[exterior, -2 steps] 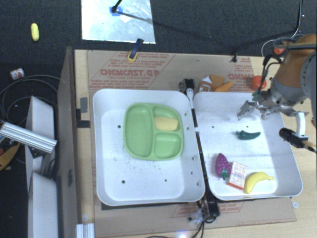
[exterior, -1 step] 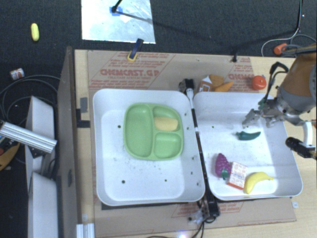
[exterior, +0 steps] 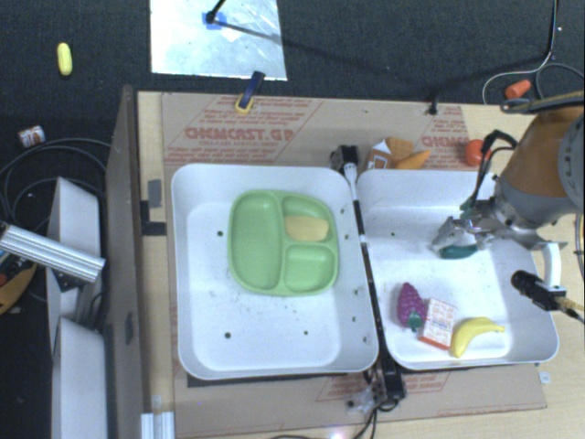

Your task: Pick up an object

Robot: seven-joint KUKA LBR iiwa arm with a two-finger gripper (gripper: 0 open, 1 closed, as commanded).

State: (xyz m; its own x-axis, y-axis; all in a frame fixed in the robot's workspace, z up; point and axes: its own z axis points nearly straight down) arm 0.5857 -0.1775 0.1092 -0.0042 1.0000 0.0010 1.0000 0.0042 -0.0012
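With its fingers spread apart over a small teal object [exterior: 457, 251] directly beneath them, the two-finger gripper [exterior: 454, 237] appears positioned for a grasp, the purple toy grape bunch [exterior: 409, 303] and yellow plastic banana [exterior: 475, 333] lying below-left, unobstructed.

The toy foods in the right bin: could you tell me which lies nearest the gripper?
The teal piece, right under the gripper; the purple grapes, carton and banana lie toward the bin's near edge.
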